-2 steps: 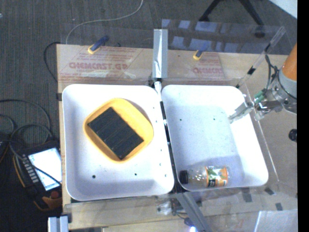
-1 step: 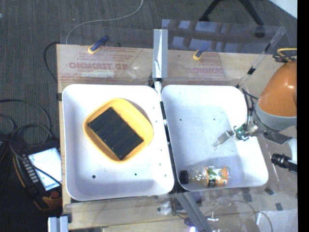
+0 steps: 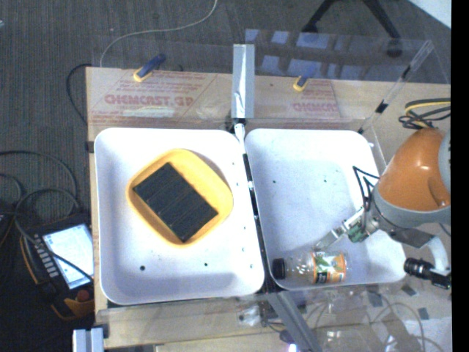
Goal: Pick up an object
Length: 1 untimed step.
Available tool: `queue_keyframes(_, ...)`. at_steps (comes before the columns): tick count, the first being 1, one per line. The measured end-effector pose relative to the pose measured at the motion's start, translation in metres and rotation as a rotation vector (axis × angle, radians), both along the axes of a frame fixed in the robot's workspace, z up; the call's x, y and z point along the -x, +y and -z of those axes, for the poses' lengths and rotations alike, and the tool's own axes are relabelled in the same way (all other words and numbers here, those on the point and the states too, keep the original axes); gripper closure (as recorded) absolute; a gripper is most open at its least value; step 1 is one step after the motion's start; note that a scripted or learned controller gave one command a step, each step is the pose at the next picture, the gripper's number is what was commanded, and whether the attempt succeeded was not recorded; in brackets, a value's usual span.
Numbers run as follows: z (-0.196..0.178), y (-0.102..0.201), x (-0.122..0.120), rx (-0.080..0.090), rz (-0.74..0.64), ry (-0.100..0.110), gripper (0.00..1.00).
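A clear plastic bottle [image 3: 311, 265] with a black cap and an orange label lies on its side at the front edge of the right bin [image 3: 308, 174]. A yellow dish with a black rectangular pad [image 3: 176, 201] on it rests in the middle of the left bin [image 3: 117, 270]. My gripper [image 3: 346, 232] reaches in from the right and hangs low over the right bin's front right part, just above and to the right of the bottle. Nothing shows between it and the bottle; whether they touch I cannot tell.
The arm's orange band and grey wrist [image 3: 414, 185] cover the right bin's right wall. A raised divider [image 3: 249, 189] separates the two bins. Clear panels and clamps stand behind the bins, and cables and a tablet lie on the floor at left.
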State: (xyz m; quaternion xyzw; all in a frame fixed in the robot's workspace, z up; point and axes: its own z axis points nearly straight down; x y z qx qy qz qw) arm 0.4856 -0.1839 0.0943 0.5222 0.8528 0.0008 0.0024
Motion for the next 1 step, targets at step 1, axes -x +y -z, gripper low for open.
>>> queue_keyframes(1, -0.0925, -0.0157, -0.0264, 0.0, 0.179, 0.003, 0.0)
